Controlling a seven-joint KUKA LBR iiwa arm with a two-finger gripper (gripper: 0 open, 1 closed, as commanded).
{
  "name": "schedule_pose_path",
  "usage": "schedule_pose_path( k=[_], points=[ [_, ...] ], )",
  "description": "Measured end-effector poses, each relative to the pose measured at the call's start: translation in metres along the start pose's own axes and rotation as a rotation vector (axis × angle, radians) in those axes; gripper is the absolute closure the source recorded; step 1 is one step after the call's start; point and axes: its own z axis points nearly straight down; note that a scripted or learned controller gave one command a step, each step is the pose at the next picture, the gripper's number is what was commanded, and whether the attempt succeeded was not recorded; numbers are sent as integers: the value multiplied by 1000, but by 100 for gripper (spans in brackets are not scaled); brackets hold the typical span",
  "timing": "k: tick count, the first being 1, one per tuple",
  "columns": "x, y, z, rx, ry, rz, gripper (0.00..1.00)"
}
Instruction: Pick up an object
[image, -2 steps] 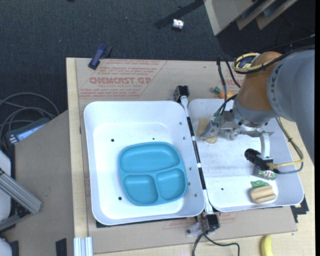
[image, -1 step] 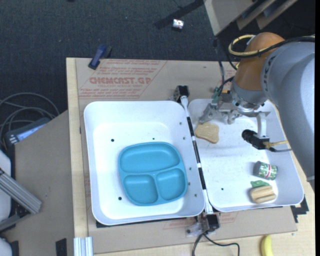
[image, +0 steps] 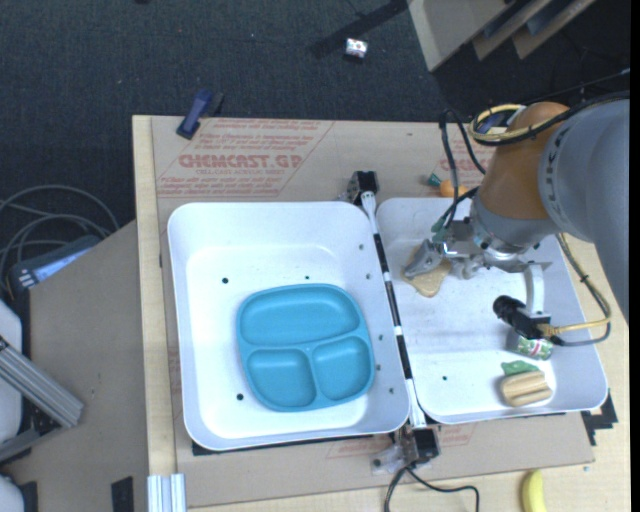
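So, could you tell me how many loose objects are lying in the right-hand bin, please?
3 that I can see: a tan piece near the bin's left wall beside the gripper, a green-labelled item by the right edge, and a bread-like roll just below it. The arm may hide others.

My arm (image: 560, 160) reaches in from the right, orange band above the wrist, bent down over the bench. The gripper (image: 428, 262) hangs low; its fingers look slightly parted, I think.
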Motion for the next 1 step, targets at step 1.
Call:
schedule_pose_path(
  k=[1],
  points=[
    [4,5,0,-1,-2,0,0]
  ],
)
